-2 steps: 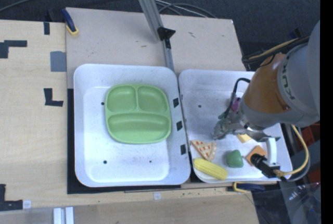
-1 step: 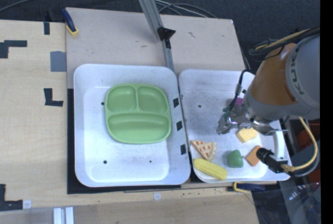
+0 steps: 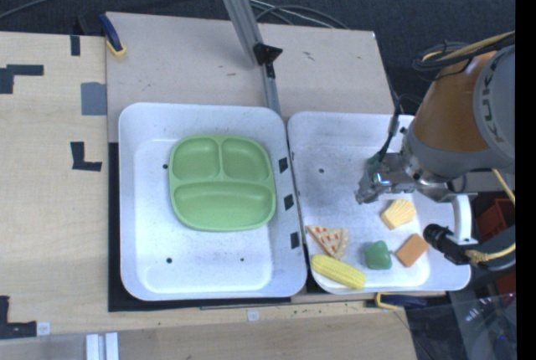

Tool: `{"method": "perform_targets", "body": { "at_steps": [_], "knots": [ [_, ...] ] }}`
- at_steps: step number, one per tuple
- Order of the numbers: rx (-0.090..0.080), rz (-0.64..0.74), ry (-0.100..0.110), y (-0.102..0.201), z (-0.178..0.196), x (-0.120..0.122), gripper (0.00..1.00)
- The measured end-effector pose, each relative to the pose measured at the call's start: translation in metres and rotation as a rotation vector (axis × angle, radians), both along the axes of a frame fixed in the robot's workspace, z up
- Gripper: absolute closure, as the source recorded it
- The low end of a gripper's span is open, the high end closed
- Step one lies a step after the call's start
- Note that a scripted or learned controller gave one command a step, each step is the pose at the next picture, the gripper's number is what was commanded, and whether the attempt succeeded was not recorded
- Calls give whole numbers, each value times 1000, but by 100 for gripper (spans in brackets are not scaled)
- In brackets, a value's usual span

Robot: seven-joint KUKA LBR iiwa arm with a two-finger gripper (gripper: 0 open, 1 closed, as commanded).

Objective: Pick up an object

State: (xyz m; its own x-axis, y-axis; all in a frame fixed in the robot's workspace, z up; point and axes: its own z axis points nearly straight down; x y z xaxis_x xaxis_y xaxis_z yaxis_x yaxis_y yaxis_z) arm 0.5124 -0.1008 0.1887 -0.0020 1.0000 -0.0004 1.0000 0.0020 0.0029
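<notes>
over right bin (image 3: 335, 141), end effector (image 3: 369, 191) empty-looking

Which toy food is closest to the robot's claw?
The pale yellow cheese-like block, just below-right of the gripper. The orange block, green piece, pizza slice and corn cob lie farther off.

Divided plate (image 3: 222, 183): light green, in the white left bin (image 3: 138, 208). White right bin (image 3: 335, 149): yellow corn cob (image 3: 338, 271); orange-red pizza slice (image 3: 327, 240); green vegetable (image 3: 377, 254); pale yellow block (image 3: 399, 213); orange block (image 3: 411, 249). Arm (image 3: 456, 120): grey, orange band.
</notes>
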Motion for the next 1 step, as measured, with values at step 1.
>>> {"method": "perform_targets", "body": {
  "at_steps": [1],
  "knots": [
    [0, -1, 2, 0, 20, 1, 100]
  ]
}}
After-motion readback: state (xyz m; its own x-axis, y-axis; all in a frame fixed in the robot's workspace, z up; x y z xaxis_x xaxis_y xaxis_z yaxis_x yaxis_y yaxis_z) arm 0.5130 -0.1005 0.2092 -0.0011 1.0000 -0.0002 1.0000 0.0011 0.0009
